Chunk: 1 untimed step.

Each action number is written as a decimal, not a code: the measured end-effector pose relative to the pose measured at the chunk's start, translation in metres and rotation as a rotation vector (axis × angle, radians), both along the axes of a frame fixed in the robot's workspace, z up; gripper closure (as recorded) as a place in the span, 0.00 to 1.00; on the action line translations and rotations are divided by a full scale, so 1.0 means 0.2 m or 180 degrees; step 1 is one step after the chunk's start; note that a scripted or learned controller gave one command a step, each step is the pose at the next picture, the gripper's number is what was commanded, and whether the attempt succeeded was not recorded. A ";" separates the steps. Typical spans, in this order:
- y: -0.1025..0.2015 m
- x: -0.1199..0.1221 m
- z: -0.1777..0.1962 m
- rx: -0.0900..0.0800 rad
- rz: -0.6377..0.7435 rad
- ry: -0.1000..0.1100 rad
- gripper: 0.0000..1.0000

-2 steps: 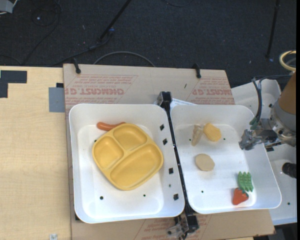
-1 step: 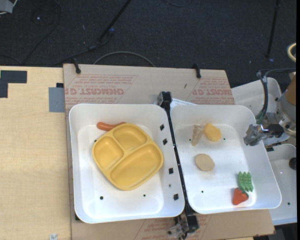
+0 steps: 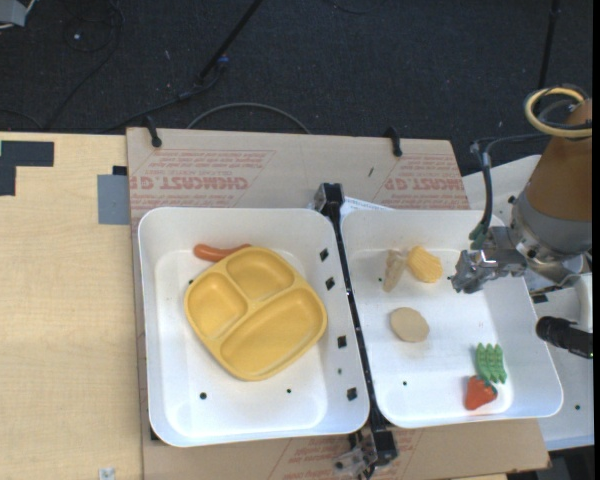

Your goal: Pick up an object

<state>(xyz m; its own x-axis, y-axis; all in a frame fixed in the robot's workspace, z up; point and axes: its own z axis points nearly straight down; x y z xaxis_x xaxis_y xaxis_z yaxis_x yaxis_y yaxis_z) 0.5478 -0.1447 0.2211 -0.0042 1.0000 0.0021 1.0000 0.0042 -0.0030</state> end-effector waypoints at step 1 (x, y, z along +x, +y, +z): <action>0.26 0.06 0.04 -0.0005 0.0000 -0.0004 1.00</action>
<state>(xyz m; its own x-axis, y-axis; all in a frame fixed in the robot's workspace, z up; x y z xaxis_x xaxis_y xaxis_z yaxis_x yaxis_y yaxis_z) 0.5601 -0.0924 0.2295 -0.0041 1.0000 0.0006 1.0000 0.0041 -0.0019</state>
